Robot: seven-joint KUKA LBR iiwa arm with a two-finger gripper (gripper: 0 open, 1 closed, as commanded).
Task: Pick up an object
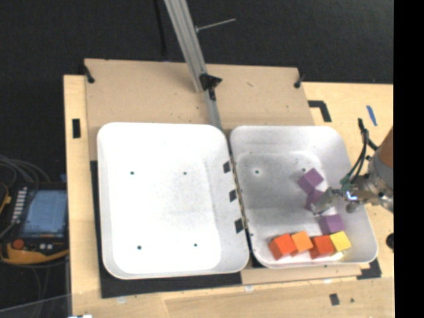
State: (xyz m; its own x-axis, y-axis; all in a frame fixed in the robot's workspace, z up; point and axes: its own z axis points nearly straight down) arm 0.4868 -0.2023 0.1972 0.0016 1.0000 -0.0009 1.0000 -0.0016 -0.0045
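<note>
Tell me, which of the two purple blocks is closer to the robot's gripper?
The upper purple block in the right bin: the gripper sits right beside it. The lower purple block lies apart, next to the yellow block.

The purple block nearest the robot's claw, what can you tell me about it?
The purple block is a small, matte, solid-coloured cube, likely wood or plastic. It lies tilted, corners askew to the walls of the right bin, on the bin's speckled white floor, right of centre. The gripper sits just below it, very close; actual contact cannot be judged. A second purple block lies further down, apart from it.
</note>
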